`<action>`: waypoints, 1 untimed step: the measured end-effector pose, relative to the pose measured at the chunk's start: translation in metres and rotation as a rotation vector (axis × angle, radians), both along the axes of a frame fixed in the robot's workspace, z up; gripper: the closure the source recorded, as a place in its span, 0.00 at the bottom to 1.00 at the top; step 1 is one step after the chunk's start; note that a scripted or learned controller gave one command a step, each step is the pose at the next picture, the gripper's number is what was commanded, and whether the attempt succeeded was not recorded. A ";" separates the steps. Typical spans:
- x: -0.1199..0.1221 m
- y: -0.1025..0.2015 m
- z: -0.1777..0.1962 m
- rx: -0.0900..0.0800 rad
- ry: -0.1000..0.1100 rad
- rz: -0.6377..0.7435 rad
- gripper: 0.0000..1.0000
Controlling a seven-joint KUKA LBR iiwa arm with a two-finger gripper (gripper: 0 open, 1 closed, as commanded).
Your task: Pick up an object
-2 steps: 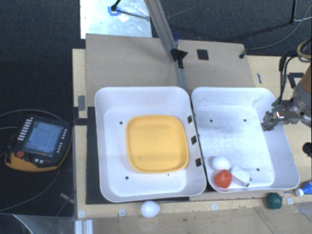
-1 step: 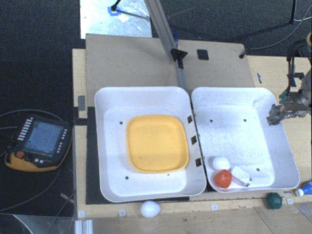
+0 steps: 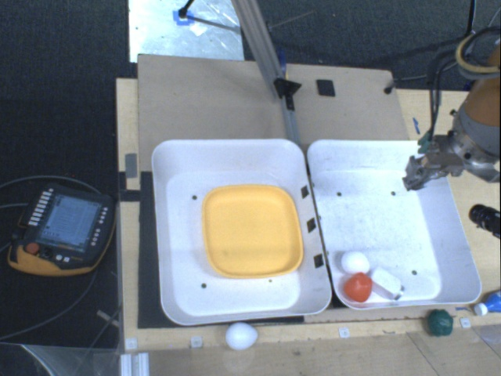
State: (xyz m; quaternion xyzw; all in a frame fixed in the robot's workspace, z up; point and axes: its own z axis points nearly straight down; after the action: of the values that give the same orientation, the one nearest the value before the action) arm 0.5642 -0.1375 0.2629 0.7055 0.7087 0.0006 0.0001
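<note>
Your pickable things sit bunched in the near corner of the right bin point(image 3: 438, 233): a smooth white ball point(image 3: 355, 262), a round red ball point(image 3: 358, 287) just below it and touching or nearly so, and a flat white block point(image 3: 385, 282) lying tilted against the red one's right side. All three rest on the bin floor close to the front wall.

The gripper point(image 3: 417, 175) hangs over the far right part of that same bin, well apart from the cluster. It reads as a dark, blocky metal shape pointing left and down; you cannot tell from here how far its fingers are parted, and nothing shows between them. Behind it the arm point(image 3: 479, 128) comes in from the right, grey with an orange band.

In the left bin point(image 3: 176, 210) lies a yellow plate point(image 3: 253, 230), square with rounded corners and a matte, shallow dish. Both bins are glossy white plastic with small dark holes in the floor.

Outside the bins, a white egg point(image 3: 241, 335) rests on the bench just in front of the left bin, and a dark green ball point(image 3: 439, 322) sits in front of the right one. A pendant point(image 3: 60, 227) with a screen lies on the dark carpet to the left.
</note>
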 end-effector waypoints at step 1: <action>0.017 0.053 -0.014 0.000 0.001 0.000 1.00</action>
State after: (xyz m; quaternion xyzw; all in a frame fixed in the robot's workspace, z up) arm 0.5809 -0.0847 0.2487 0.7055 0.7087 0.0003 0.0000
